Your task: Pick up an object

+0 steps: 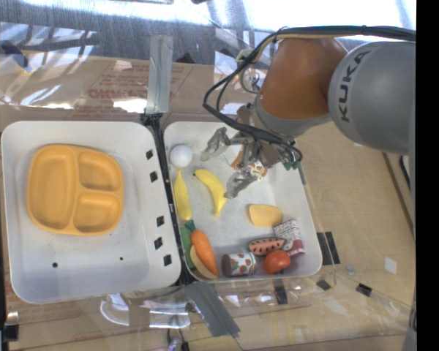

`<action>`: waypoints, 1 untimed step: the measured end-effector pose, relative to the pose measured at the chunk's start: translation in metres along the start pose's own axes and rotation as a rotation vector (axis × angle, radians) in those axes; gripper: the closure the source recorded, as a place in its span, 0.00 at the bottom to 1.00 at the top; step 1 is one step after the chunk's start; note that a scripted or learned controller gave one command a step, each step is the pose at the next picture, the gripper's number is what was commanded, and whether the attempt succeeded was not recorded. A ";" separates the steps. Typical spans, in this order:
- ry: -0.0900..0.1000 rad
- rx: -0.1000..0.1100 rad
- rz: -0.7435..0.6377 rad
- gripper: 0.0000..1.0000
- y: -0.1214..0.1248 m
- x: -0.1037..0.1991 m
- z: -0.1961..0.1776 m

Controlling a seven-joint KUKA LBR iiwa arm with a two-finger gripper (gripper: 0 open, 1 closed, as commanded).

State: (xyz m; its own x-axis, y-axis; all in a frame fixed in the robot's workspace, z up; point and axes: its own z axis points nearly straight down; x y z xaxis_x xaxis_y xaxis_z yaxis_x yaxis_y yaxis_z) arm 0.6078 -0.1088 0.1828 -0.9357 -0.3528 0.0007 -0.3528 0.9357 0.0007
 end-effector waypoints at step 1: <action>0.001 -0.002 -0.062 0.00 0.018 0.012 0.093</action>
